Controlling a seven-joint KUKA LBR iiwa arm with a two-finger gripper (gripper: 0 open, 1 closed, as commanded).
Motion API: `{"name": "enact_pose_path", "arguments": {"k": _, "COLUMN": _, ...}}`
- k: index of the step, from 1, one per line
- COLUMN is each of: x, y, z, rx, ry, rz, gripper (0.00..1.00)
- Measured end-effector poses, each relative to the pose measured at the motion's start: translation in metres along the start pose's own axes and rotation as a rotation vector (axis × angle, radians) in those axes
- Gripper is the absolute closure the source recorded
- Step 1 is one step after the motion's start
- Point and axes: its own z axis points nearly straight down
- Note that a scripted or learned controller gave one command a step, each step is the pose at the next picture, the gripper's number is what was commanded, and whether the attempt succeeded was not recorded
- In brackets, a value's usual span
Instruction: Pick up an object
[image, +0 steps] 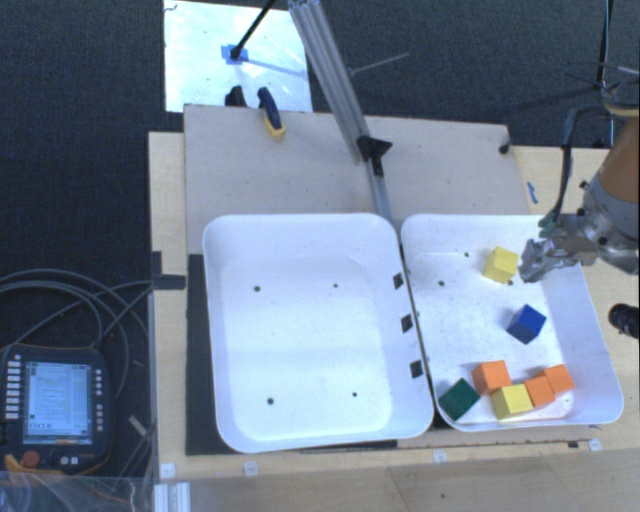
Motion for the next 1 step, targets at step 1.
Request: {"name": "enact_pose_path", "arguments": {"k": 1, "x": 0.0500, "y": -0.0131, "z": -0.0058, "rx": 0.000, "ry": 0.000, "rz": 0.000, "gripper": 1.00}}
